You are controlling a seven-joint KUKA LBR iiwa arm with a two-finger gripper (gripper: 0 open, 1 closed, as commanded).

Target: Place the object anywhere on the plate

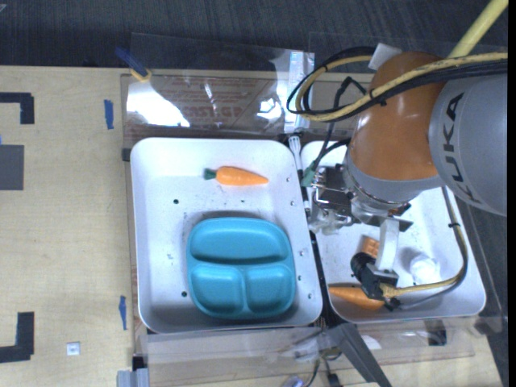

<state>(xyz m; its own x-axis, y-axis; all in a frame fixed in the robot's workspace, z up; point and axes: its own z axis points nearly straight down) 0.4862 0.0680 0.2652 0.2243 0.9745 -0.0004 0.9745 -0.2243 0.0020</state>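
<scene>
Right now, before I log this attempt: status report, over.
Pincer over right bin, near the divide. Carrot lies in left bin, just beyond blue plate, not on it. Second orange item at right bin's near edge.

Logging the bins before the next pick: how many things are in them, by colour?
Orange: 3 (carrot; long piece at the front of the right bin; small bit, partly hidden)
Blue: 1 (plate)
White: 1 (item)
Total: 5
</scene>
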